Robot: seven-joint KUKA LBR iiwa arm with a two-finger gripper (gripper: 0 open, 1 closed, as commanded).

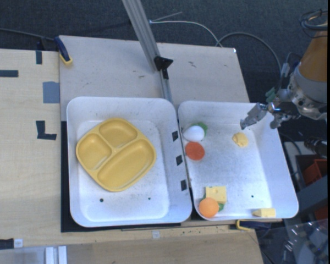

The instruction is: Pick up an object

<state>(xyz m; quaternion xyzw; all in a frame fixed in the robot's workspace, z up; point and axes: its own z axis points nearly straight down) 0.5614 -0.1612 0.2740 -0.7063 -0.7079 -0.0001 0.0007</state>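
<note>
Yellow lump (240,140) sits just beside my jaws (261,116), which look spread and hold nothing. Approach step; next I descend onto it.

- I'm seeing open floor across the middle of the right shallow white bin (275,164).
- A small pale yellow lump (240,140) is sitting near the upper right.
- A round red ball (194,150) is crowding the left wall.

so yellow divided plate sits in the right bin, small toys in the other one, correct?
Not quite. The camera view shows the yellow divided plate in the left bin; the small toys, such as the orange ball, lie in the right bin.
</note>
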